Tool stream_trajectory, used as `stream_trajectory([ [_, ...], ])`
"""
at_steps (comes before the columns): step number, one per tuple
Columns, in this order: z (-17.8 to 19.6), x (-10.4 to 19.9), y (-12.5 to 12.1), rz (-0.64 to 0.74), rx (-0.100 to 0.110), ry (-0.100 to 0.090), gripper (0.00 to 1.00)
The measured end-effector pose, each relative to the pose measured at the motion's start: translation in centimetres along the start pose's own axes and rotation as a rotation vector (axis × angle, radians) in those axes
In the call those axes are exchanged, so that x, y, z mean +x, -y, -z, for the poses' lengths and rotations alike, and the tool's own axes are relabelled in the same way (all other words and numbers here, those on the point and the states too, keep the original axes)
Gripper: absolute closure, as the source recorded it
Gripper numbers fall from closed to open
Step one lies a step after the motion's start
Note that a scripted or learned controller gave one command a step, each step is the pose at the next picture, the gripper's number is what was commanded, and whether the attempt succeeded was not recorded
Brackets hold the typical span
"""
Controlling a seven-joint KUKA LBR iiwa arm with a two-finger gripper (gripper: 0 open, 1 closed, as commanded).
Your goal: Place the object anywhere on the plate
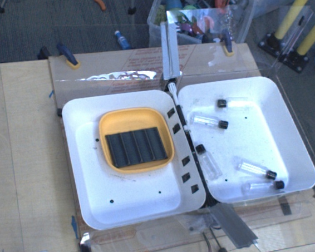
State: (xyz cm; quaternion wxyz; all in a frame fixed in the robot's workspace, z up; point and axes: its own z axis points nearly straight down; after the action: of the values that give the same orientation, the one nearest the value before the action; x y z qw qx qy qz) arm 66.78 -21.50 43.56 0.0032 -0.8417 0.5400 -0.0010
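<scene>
Well, the yellow plate (pixel 134 115) sits in the left bin (pixel 98 204), with one dark ridged pad (pixel 136 147) on it. The little clear tubes (pixel 254 169) lie right of the plate, in the other bin (pixel 293 136). They look light, hard, smooth and round, so one may roll or slip, and it could crack if squeezed hard. I think the best place to grab is across the middle of a tube. I count five black caps, four on lying tubes; the fifth I am not sure about. Two bins, one plate. How the gripper is set, I cannot tell.
</scene>
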Motion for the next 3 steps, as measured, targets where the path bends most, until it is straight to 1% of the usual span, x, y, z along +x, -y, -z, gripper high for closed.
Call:
stream_trajectory([
  [1, 0.0, -0.8, -0.4, 0.336, -0.004, 0.002, 1.00],
  [2, 0.0, -0.2, 0.1, 0.452, 0.000, -0.001, 1.00],
  [3, -0.1, 0.3, -0.1, 0.551, -0.001, 0.000, 1.00],
])
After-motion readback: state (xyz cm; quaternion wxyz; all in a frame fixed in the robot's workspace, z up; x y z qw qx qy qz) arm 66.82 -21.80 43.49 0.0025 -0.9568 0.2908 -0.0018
